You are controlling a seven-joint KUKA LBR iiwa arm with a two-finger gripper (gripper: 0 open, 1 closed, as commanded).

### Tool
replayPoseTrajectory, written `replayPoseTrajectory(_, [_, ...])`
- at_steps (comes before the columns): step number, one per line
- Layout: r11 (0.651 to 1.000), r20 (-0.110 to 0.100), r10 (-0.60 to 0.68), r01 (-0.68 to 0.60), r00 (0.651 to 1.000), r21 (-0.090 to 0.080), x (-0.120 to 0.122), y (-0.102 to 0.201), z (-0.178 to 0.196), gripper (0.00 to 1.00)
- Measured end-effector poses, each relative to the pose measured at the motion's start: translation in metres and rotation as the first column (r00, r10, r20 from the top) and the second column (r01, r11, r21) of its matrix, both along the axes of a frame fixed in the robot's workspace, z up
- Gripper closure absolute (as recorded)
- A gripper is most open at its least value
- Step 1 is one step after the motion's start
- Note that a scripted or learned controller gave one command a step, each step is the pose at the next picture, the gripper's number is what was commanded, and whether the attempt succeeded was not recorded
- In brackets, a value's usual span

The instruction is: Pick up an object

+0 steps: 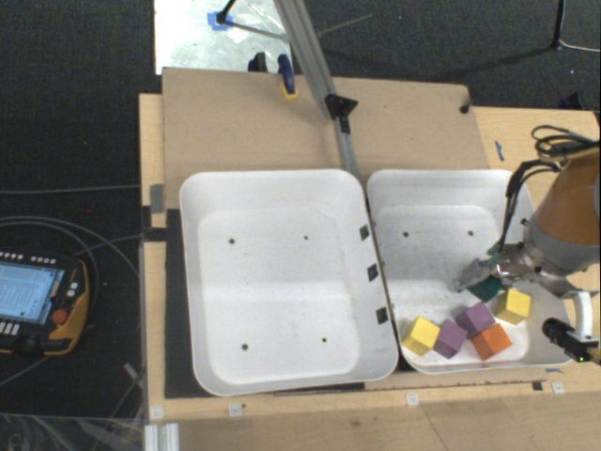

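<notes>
gripper (479, 278): low in right bin (427, 205), finger state cannot be told | blocks: yellow cube (422, 334), purple cubes (463, 327), orange cube (491, 342), second yellow cube (514, 305) clustered at bin's near edge | green block (485, 290) beside gripper

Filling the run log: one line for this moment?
tool over right bin | above green block | blocks clustered near corner | nothing lifted

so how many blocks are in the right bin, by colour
yellow blocks: 2 — one at the near-left of the cluster, one at its right
purple blocks: 2 — and
orange block: 1
dark green block: 1, partly hidden under the pincer
total: 6, all in the near corner of the right bin
</notes>
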State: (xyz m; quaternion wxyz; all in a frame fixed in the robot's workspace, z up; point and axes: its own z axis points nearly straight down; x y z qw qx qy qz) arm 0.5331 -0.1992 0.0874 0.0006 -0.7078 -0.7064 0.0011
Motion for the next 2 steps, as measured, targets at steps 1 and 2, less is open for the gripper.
replayPoseTrajectory(1, [1.0,0.012,0.009,-0.009,1.0,-0.001,0.005,0.037,0.14,0.0])
replayPoseTrajectory(2, [1.0,-0.003,0.001,-0.001,1.0,0.001,-0.004,0.008,0.035,0.0])
